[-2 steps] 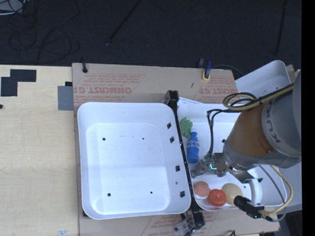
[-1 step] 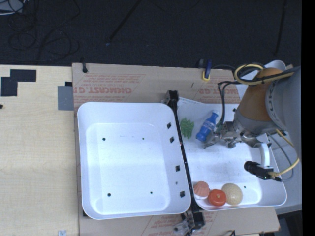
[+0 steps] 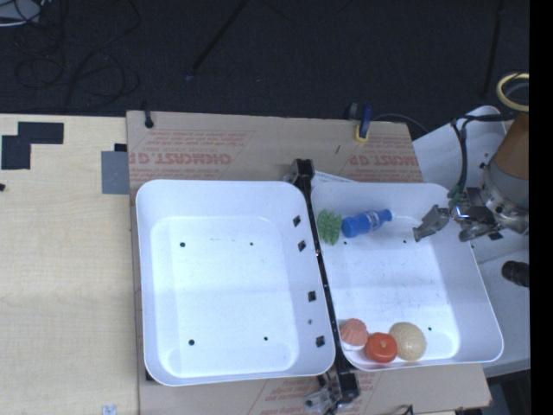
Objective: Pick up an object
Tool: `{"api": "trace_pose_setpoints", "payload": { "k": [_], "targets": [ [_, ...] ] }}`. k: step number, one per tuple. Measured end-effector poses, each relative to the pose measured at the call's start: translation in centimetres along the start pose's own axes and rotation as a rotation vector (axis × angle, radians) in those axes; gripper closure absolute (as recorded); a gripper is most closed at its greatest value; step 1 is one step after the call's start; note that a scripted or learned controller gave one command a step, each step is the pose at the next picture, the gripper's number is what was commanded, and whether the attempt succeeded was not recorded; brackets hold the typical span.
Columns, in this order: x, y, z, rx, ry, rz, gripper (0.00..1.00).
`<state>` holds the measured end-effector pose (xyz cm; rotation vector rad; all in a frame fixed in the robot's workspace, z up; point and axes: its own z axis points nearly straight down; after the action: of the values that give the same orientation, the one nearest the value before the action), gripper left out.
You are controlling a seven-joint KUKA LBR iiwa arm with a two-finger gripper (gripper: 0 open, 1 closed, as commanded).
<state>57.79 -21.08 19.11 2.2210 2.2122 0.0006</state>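
Blue bottle lies in right bin, far end, beside green thing; three round items sit at the near edge. Gripper hovers right of bottle, jaws apart, holding nothing. Approach step; next: move over bottle, descend, close.

One fixed camera above the bench, looking down at a slant on both white bins side by side.
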Motion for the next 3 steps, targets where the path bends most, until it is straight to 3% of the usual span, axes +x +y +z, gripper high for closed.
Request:
{"api": "trace_pose_setpoints", "payload": {
  "k": [1,2,3],
  "targets": [
    [-0.1,3.6,1.9,0.005,0.003,-0.008,0.00],
    [4.5,7.0,-12.9,-0.009,0.002,-0.011,0.00],
    [1.2,6.6,-11.0,0.007,0.003,-0.002,0.00]
  ]
}}
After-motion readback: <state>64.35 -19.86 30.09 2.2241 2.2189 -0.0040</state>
